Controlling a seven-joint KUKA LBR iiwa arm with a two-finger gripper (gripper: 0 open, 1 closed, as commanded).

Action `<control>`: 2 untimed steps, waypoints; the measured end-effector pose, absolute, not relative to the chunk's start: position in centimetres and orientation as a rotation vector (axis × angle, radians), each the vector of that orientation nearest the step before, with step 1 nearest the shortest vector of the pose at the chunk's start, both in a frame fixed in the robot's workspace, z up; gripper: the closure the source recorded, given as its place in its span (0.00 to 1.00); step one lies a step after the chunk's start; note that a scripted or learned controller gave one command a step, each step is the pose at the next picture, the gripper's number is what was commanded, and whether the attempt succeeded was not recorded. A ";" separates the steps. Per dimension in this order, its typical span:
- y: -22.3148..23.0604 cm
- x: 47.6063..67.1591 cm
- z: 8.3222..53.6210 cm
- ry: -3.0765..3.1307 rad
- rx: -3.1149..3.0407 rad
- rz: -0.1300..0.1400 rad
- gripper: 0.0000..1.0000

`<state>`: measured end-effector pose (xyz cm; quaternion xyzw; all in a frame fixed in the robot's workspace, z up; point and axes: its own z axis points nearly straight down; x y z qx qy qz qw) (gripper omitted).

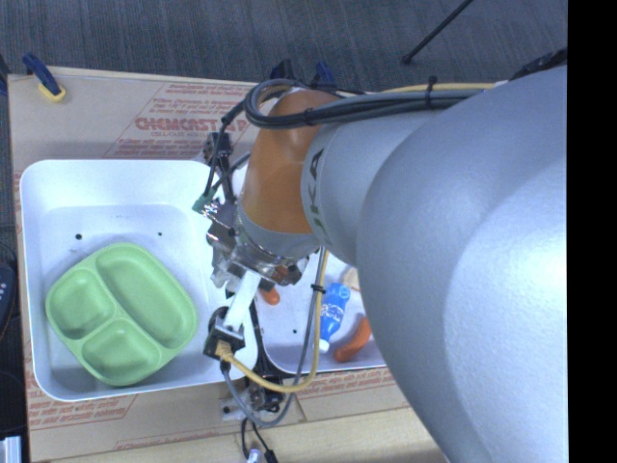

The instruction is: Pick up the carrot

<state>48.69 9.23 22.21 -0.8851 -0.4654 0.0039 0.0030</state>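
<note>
Camera view showed the arm (424, 220) reaching over the right bin (289, 355), its tool (253, 283) low by the bin's left wall — whether wide or narrow could not be told. The carrot (353, 340) lay near the bin's front edge, just beside a blue bottle (333, 313). It looked light, stiff and smooth — likely best gripped across its middle. A green tray (120, 312) sat in the left bin (58, 191).

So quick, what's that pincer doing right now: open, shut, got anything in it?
Pincer: cannot be told. It is low in the right bin, close to a small orange piece, but the wrist hides its tip.
</note>
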 end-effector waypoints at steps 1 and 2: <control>9.3 48.7 23.2 -1.468 -2.768 0.017 1.00; 5.0 47.6 24.8 -1.413 -2.800 0.008 1.00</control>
